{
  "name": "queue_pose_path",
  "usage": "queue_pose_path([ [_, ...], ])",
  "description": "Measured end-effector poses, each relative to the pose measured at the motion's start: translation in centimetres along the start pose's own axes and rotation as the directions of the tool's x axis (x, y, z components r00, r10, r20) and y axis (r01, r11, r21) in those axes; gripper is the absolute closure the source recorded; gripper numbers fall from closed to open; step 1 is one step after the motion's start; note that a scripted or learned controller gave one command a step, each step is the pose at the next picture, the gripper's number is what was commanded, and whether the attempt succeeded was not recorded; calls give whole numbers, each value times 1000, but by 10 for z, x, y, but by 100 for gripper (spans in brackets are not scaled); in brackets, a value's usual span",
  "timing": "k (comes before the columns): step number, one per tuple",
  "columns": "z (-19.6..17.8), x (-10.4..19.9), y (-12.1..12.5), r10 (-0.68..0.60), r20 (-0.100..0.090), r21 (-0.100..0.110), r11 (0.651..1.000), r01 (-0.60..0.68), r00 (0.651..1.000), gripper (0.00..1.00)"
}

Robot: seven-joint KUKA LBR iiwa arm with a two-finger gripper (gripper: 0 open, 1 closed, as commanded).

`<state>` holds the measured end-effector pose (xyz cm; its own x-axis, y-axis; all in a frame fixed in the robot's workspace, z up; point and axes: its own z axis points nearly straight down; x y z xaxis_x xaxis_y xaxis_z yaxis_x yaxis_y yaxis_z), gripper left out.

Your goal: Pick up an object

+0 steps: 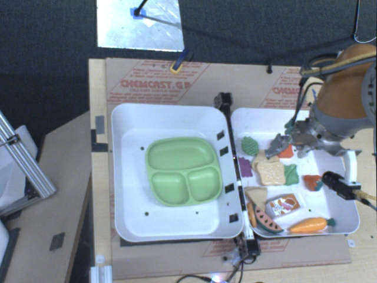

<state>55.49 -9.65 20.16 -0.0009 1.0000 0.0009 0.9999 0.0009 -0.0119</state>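
My gripper (278, 147) hangs over the right bin (347, 217), just above the toast slice (271, 173) and beside a small orange-red piece (287, 152). Around it lie toy foods: a bumpy green piece (250, 145), a purple piece (245, 167), a green leafy piece (291, 173), a red piece (311, 182), a small printed packet (283, 205), a watermelon slice (263, 221) and a carrot (308, 224). I see nothing between the fingers.
The left bin (126, 128) holds a green three-compartment plate (182, 171). A black divider with clips (231, 158) runs between the two bins. The arm reaches in from the right, above the right bin's far corner.
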Motion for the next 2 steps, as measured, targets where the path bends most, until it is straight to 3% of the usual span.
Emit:
queue_pose_path([
  [1,-7,0,3,-3,1,-13,1000,3,1000,0],
  [2,53,-5,0,0,0,-10,1000,0,1000,0],
])
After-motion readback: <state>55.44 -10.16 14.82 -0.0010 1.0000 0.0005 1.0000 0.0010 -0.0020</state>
